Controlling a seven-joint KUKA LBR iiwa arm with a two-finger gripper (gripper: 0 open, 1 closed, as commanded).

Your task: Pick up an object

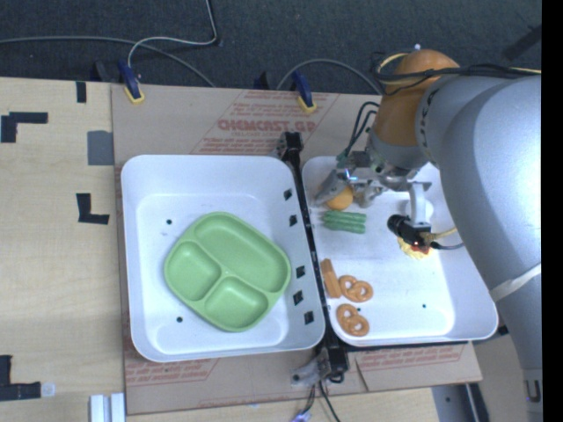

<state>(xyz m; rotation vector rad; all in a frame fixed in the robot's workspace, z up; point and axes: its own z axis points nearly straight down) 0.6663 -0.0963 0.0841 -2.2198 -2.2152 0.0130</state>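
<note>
Even, diffuse light falls from above, bright enough to show colour clearly. The two white bins [141, 236] are near overexposed, their floors washed out with little texture. Shadows are soft and short: a faint one under the green plate's [229, 271] lower rim, darker ones beneath the arm [484, 148] in the right bin. The picture is slightly soft and grainy overall; small items look smeared. The dark floor [264, 16] beyond the worktop [53, 165] is dim.
</note>
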